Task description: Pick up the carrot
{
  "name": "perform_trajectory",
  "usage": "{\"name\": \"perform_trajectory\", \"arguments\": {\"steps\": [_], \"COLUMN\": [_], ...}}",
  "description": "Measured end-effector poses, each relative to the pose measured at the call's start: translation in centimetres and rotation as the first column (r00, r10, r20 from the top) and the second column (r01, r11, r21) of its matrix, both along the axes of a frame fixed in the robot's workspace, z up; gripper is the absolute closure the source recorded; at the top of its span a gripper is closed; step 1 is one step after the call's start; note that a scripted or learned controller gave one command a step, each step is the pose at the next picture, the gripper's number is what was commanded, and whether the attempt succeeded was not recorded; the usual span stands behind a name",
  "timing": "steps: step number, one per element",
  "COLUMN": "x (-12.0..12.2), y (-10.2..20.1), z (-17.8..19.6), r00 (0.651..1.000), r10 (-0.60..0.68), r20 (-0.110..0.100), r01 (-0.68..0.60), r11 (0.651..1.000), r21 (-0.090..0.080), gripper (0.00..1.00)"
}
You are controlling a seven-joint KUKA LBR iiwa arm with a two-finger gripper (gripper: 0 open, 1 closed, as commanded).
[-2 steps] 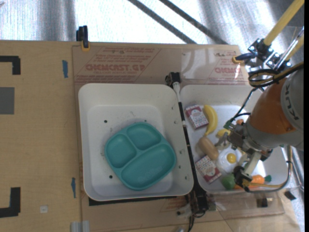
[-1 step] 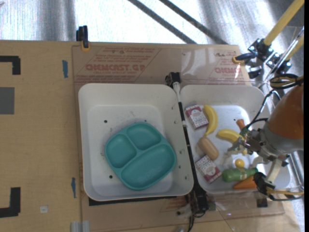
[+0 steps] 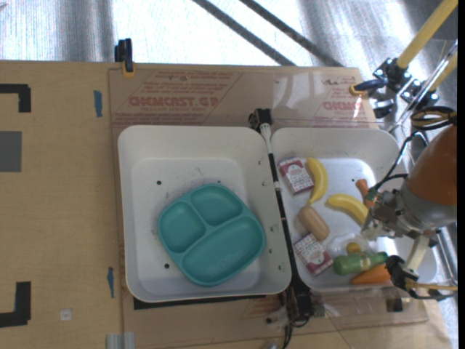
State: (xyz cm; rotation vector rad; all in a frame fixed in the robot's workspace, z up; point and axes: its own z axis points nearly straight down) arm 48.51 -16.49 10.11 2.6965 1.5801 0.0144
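The carrot (image 3: 372,275), orange and tapered, lies along the near wall of the right bin (image 3: 341,142), right beside a green bottle-like item (image 3: 360,262). My gripper (image 3: 373,214) hangs over the right side of that bin, up-view from the carrot and apart from it, close to a yellow banana (image 3: 347,206). A small orange piece (image 3: 362,188) shows just beyond the gripper, partly hidden by it. The arm's orange band (image 3: 438,171) is at the right edge.
The right bin also holds a second banana (image 3: 317,179), two red-and-white packets (image 3: 294,174) (image 3: 311,254), a sausage (image 3: 314,222) and a small yellow item (image 3: 353,248). A teal divided plate (image 3: 211,233) lies in the left bin (image 3: 138,195). Cables run by the right wall.
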Motion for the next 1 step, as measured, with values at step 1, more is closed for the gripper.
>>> {"name": "perform_trajectory", "arguments": {"steps": [1], "x": [-0.05], "y": [0.02], "z": [-0.08], "r00": [1.0], "r10": [0.0], "r20": [-0.002], "r01": [0.0], "r11": [1.0], "r21": [0.001], "gripper": [0.0]}}
